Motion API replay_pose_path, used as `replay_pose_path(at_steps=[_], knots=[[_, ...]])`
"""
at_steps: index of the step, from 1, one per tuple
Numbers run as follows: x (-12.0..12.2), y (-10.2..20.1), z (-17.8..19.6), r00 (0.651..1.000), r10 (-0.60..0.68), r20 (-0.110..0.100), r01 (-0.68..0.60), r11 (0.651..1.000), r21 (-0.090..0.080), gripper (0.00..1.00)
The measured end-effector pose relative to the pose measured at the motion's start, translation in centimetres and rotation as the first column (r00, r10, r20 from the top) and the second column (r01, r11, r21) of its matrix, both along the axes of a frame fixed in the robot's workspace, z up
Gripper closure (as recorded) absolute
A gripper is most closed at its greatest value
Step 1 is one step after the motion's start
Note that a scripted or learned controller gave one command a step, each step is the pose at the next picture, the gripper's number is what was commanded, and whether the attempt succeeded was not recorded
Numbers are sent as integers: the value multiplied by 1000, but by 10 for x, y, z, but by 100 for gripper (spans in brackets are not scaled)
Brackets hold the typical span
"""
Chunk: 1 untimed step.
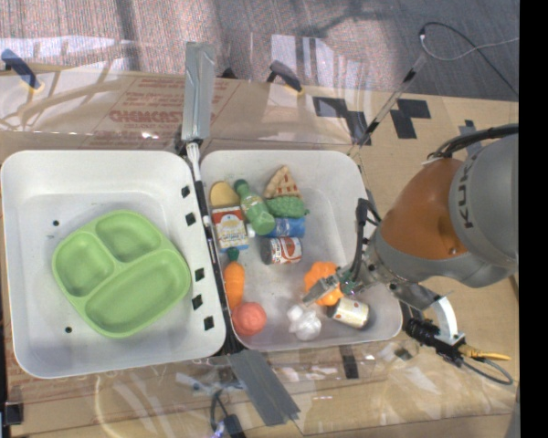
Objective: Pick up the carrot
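A: Carrot (234,284) lies well left of the end effector (340,286), against the right bin's (365,245) divider wall. Light, stiff plastic, probably slick; grip mid-body.

B: Its grip state I cannot tell. An orange toy (321,277) sits just beside it; the far bin holds a green plate (121,272).

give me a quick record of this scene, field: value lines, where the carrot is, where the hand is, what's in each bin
carrot: right bin, against its left wall, lying free
hand: low in right bin, near its right wall, at an orange item
left bin: green divided plate
right bin, other items: small can, green bottle, pink round item
task status: carrot not picked up
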<state>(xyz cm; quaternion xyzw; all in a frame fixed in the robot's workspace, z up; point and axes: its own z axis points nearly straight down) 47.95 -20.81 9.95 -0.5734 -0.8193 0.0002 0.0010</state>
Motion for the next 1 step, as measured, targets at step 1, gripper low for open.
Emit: replay_pose_path(at_steps=[1], knots=[[-1, 27, 113, 997, 76, 1, -76, 997, -1, 100]])
